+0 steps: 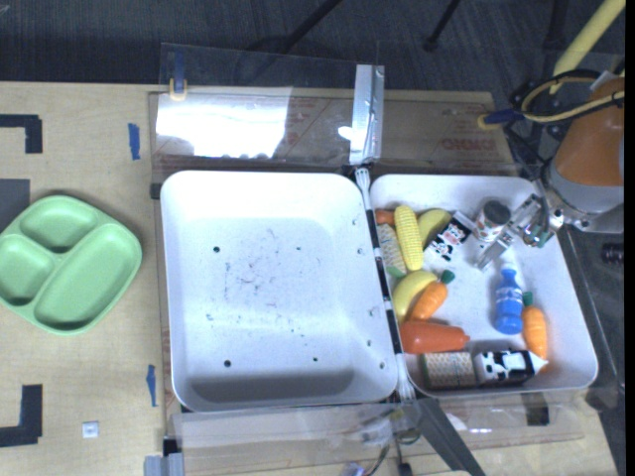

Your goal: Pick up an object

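Down front, a black-and-white toy cow (508, 366) lies in the right white bin (580, 365). Above, the claw (494, 240) looks empty, fingers apart.

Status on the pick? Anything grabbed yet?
Done: the arm has reached over the right bin. In hand: the gripper sits low among the toys, just above the blue bottle, with no item seen between its fingers. Left: the grasp and lift. Corn, carrot and the rest lie on the bin floor. The left bin holds nothing picked.
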